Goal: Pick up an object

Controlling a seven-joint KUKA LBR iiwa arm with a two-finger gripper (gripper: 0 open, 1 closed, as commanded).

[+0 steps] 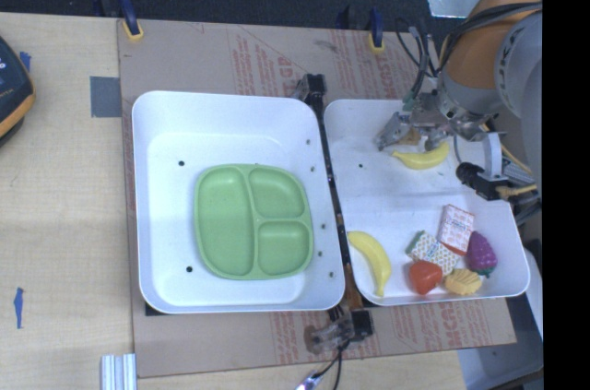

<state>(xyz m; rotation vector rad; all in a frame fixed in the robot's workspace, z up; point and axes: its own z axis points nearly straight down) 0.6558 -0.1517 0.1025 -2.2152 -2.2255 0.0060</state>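
My gripper [412,142] hangs over the far part of the right bin [364,139], at the end of the grey arm with the orange band [489,47]. A small yellow banana [422,159] lies directly under it, touching or almost touching it; whether it is gripped I cannot tell. A second yellow banana [371,261] lies at the near left of the same bin. Beside it sit a red tomato [424,277], a checkered piece [430,250], a red-and-white carton [455,229], a purple fruit [481,254] and a yellow piece [464,282].
The left bin [157,195] holds a green divided plate [253,220]. Both bins rest on a cardboard sheet [230,56] clamped at the far edge. A black-and-orange device [11,88] lies at the far left of the bench.
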